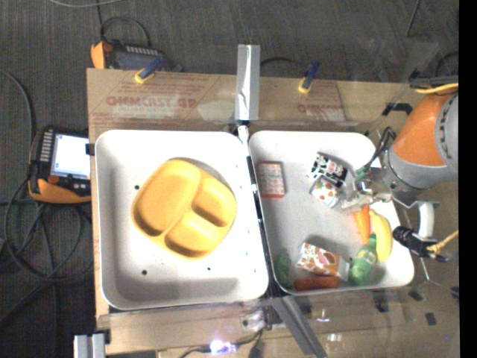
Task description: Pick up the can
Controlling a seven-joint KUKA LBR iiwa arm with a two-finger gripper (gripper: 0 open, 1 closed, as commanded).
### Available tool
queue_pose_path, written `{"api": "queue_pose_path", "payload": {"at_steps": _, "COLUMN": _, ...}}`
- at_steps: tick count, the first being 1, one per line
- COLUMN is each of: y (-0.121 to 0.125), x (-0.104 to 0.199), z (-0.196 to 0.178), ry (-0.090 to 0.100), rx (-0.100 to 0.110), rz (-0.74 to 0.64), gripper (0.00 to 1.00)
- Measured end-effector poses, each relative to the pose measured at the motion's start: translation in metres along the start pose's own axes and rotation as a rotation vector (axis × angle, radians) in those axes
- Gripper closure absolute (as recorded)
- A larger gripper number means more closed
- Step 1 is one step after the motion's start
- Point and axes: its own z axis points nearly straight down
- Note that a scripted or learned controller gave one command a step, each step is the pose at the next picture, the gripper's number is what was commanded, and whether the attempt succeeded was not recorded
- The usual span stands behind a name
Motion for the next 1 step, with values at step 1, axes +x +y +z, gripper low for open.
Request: {"api": "queue_pose_path", "payload": {"at_steps": 1, "y": 0.0023, "x": 0.0198, "z": 0.0005, "ry": 0.029, "rx": 0.009, "rz": -0.021, "gripper": 0.0}}
